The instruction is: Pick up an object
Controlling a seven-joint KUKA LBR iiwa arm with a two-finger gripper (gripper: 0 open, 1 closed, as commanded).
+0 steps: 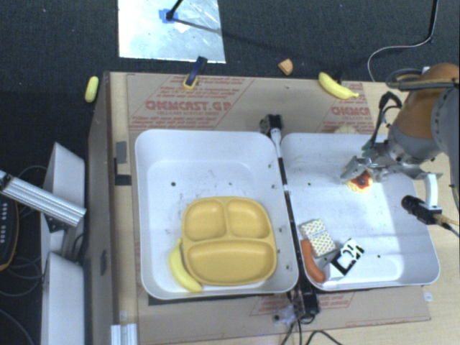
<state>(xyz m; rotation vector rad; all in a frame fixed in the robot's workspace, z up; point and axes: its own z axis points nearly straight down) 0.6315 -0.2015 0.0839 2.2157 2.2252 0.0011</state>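
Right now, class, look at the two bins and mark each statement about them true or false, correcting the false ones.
1. The yellow divided plate lies in the left bin. True.
2. A banana lies against the plate's left edge in that bin. True.
3. The pincer is over the left bin. False: it is over the right bin, at a small orange and red object.
4. The black and white block lies in the left bin. False: it lies in the right bin, near its front edge.
5. A second banana lies outside the bins, on the board behind the right one. True.
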